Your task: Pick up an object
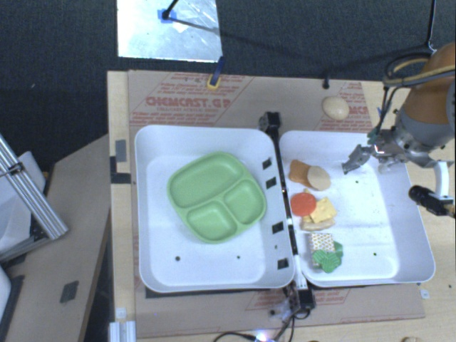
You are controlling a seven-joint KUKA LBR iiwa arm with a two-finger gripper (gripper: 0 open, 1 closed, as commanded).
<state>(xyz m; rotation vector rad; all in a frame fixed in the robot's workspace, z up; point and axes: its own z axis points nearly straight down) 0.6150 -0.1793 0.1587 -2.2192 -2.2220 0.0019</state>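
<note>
My gripper (370, 162) hangs over the upper right part of the right bin (399, 234), open, with nothing between its fingers. The toy foods lie along that bin's left side, to the gripper's left and below it. A brown bread piece (299, 170) and a cream oval (319, 179) are the closest. Lower down come a red round piece (303, 204), a yellow cheese-like piece (325, 211), a checkered wafer (321, 241) and a green leafy piece (330, 259).
The left bin (157, 162) holds a green divided plate (217, 197). A cream egg-shaped object (335, 107) rests on the cardboard behind the right bin. A black divider (281, 191) runs between the bins. The arm's orange band (431, 95) is at the right edge.
</note>
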